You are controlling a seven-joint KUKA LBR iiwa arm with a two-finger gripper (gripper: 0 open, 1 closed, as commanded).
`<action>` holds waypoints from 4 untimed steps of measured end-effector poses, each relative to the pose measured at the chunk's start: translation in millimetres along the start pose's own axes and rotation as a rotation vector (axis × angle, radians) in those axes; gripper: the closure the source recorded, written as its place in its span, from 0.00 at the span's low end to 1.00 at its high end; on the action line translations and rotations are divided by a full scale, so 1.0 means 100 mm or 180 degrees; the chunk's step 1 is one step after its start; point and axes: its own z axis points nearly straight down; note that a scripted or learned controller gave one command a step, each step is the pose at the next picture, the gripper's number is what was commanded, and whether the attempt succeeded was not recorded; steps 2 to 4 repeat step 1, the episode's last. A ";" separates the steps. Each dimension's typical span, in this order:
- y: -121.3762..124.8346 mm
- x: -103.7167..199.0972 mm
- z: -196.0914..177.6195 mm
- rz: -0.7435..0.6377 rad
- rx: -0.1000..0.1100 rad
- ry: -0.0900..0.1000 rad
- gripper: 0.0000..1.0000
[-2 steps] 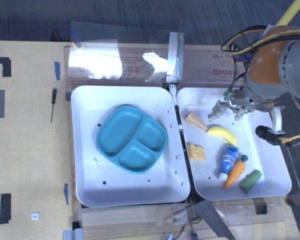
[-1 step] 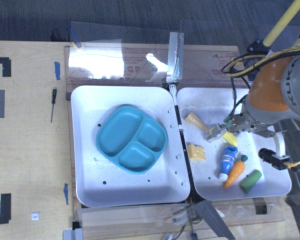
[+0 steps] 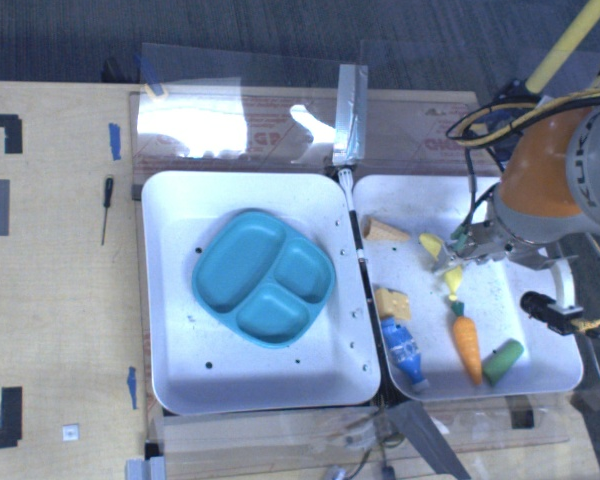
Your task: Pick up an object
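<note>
Nearest the camera, along the front of the right bin (image 3: 565, 373), lie 3 things: a blue bottle-like item (image 3: 404, 352) by the bin's left wall, an orange carrot (image 3: 467, 346) pointing front to back, and a green piece (image 3: 503, 359) just beside the carrot's lower end. A little further in, a tan bread-like chunk (image 3: 392, 302) sits just above the blue item, and a small yellow piece (image 3: 452, 280) lies above the carrot's green top. Further back again, a second tan wedge (image 3: 385, 231) rests near the dividing wall, with another yellow piece (image 3: 431, 245) to its right.

The gripper (image 3: 464, 246) is low over the right bin, right next to that yellow piece — whether it is released or clenched I cannot tell, and nothing visibly sits between its parts. The grey arm with its orange band (image 3: 540, 173) comes in from the right.

The left bin (image 3: 170, 208) holds a blue divided plate (image 3: 264, 277) with 3 compartments, roughly central. On the bench to the far left lies a small screwdriver (image 3: 107, 206)
</note>
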 end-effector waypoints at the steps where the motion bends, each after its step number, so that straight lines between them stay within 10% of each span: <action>1: 0.23 0.73 -0.90 0.0200 0.0013 0.0015 1.00; 4: 0.23 0.73 -0.90 0.0200 0.0013 0.0015 1.00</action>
